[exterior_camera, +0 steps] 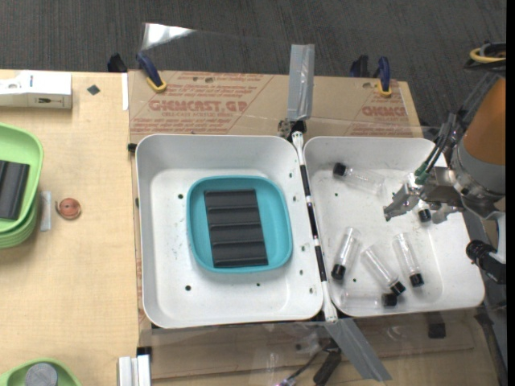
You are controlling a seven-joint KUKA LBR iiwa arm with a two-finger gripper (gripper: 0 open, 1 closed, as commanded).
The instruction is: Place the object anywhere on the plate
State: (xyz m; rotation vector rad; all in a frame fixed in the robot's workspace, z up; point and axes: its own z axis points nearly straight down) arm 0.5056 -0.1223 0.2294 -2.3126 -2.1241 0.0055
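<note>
A grey arm with an orange band reaches in from the right, its pincer [405, 199] poised low over the right bin [451, 292], with the wrist angled down and to the left so the metal fingers lead toward the bin's middle. Whether those fingers are spread or pressed together cannot be told from this slant, and nothing can be seen between them.

The objects to be moved, clear plastic tubes with black caps, lie scattered on the bin floor: one tube [352, 173] sits up and to the left of the pincer, near the far wall, while three more [378, 265] lie below it toward the near edge, close together but pointing different ways. The teal plate [198, 230], carrying a dark ribbed insert [235, 227], waits well to the left of the pincer in the left bin [161, 296], across the seam where the two bins meet.

The step in hand looks like the pick. To do it well, the pincer would best settle over a single tube, lined up across its length rather than along it, since round, slick tubes are likely to roll or squirt free. The lone tube by the far wall seems the cleaner target; the clustered three risk being nudged together.
</note>
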